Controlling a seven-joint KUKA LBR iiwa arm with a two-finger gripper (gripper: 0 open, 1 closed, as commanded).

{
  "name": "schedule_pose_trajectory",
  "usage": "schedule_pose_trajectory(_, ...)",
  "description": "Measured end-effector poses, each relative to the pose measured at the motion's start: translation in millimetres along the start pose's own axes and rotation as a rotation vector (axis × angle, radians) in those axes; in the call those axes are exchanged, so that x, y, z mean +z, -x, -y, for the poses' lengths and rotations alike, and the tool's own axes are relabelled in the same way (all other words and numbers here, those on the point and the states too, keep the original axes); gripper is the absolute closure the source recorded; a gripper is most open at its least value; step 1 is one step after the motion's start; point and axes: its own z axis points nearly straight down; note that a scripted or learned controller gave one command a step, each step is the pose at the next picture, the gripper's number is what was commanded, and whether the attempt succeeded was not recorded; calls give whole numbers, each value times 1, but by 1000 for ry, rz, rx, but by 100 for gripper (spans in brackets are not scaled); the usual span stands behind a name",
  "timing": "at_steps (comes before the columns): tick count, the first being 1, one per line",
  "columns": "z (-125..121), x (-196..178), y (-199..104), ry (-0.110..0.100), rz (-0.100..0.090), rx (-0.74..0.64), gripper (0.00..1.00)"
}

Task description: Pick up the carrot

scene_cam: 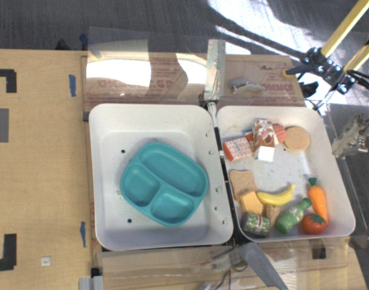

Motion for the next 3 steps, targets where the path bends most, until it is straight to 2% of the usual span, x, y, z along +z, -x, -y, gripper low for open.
schedule_pose_trajectory(1, 22, -35, 56, 2, -23, -278, 100)
schedule_pose_trajectory(2, 5, -70, 117, 7, -22, -520, 100)
schedule_pose_trajectory(3, -10, 49, 160, 22, -35, -948, 100)
